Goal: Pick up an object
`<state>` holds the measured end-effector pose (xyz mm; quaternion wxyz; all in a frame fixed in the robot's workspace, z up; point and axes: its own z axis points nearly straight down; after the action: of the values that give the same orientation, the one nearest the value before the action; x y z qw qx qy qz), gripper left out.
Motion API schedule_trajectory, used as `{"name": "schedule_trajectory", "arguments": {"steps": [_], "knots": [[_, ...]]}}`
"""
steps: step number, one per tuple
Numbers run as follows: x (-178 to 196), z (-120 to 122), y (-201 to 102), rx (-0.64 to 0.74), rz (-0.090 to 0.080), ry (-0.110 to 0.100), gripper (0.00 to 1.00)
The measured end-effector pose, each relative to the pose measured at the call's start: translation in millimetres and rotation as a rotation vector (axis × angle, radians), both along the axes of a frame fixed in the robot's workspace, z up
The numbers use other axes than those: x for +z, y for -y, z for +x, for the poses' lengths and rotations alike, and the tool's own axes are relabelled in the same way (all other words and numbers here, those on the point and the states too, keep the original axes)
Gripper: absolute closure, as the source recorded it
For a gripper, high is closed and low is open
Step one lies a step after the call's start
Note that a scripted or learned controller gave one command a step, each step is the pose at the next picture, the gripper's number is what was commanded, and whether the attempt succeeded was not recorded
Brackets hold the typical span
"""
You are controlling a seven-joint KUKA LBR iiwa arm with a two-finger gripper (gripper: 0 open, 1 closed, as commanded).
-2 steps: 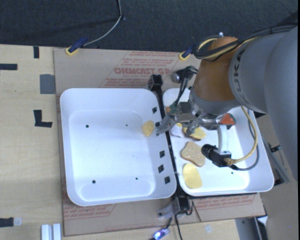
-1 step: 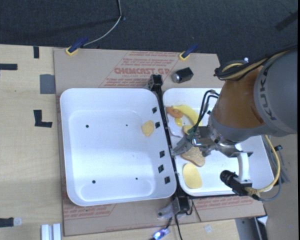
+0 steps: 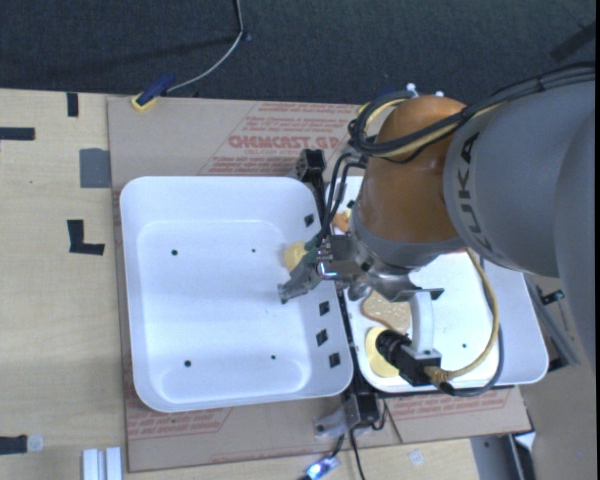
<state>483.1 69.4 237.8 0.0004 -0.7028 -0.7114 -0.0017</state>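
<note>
A small pale yellow object [image 3: 297, 255] lies in the left bin [image 3: 180, 268] close to its right wall. My gripper [image 3: 298, 286] reaches down into that bin from the right, just below the yellow object and very close to it. The big orange band of the wrist [image 3: 410, 183] covers most of the gripper's body. I cannot make out whether the yellow object is touched or held.
The right bin [image 3: 515, 353] holds a tan, biscuit-like object [image 3: 388, 311] and a yellow round one [image 3: 378, 360], both partly under the arm. Black cable loops [image 3: 370, 133] hang around the wrist. The bins sit on a cardboard sheet [image 3: 270, 138].
</note>
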Motion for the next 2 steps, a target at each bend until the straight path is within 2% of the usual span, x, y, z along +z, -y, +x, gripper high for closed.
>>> {"name": "schedule_trajectory", "arguments": {"steps": [1, 2], "knots": [[-149.9, 31.7, -48.9, -0.007, -0.004, -0.014, 0.0], [-154.1, -2.3, -142.7, -0.003, -0.004, -0.005, 0.0]]}}
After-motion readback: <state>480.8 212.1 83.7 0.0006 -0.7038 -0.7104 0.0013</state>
